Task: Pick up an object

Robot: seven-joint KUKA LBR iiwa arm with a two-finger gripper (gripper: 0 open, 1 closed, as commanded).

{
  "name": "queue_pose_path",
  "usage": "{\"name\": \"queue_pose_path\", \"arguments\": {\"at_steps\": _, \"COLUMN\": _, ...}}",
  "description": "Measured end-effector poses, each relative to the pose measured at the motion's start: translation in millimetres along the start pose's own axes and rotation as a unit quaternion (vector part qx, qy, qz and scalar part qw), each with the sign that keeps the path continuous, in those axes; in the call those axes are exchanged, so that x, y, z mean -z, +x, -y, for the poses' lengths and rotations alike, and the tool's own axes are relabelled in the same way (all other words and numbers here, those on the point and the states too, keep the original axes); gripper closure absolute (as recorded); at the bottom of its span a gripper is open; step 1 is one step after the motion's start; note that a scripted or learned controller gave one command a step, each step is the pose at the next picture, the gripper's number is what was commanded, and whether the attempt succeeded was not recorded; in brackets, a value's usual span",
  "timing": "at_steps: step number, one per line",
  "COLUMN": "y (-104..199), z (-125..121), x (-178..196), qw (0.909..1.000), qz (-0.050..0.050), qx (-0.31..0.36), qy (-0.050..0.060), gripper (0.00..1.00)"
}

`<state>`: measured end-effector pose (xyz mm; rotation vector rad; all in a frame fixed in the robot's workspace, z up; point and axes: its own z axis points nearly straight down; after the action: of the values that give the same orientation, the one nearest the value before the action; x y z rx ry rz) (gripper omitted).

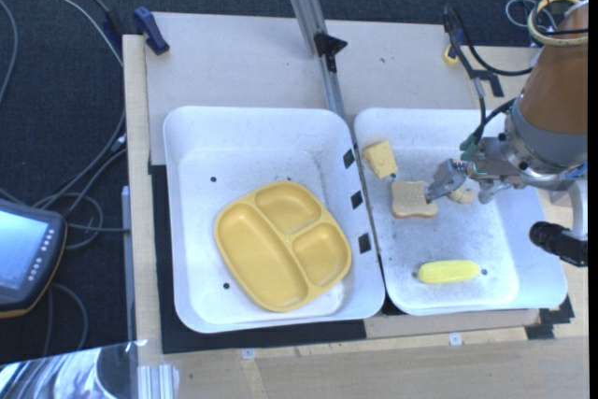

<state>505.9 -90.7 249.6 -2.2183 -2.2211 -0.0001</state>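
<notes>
Toast slice [413,199] lay flat in right bin [505,290], near divider. Judged light, stiffish, crumbly; best pinched across opposite edges. Gripper [451,190] hovered just beside it, fingers spread, nothing between. Corn cob [448,272] well apart.

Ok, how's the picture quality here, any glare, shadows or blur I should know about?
In the camera view the lighting is even and soft; the white bins look bright but keep their speckle, with no harsh glare. Shadows are faint, a thin one under the yellow divided plate. The corn cob and bread slice are fairly sharp, while the tool looks slightly smeared.
</notes>
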Motion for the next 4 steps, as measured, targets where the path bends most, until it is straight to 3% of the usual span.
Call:
{"name": "queue_pose_path", "arguments": {"at_steps": 1, "y": -0.1, "z": -0.1, "x": 0.0, "qw": 1.0000, "qz": 0.000, "qx": 0.000, "qy": -0.001, "gripper": 0.00}}
{"name": "queue_pose_path", "arguments": {"at_steps": 4, "y": 3.8, "z": -5.0, "x": -131.3, "qw": 1.0000, "qz": 0.000, "qx": 0.000, "qy": 0.003, "gripper": 0.00}}
